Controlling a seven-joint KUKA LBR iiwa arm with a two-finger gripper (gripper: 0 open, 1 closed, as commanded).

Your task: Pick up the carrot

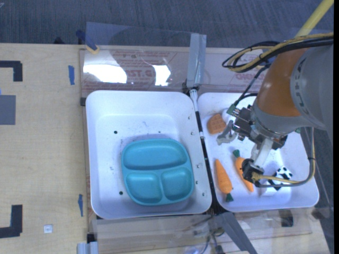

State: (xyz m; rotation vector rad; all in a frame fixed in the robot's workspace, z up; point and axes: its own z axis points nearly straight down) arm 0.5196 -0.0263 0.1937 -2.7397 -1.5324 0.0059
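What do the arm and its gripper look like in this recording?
The arm is thick, rounded and grey, with an orange band above the wrist. Thin black and yellow cables loop out beside the band. The gripper is small, made of silver-grey metal with darker parts behind it.

We see a thick arm (320,89) at the right of the frame, its shell smooth, rounded and plain grey. Left of the grey shell, a broad orange band (278,83) wraps the arm, glossy and curved like a barrel. Below the band sits a grey collar, and past it the pincer (233,131) is a cluster of silvery metal pieces with dark parts between them. Thin black cables (248,54) loop at the upper right, and a yellow cable (319,10) runs slantwise toward the top right corner.
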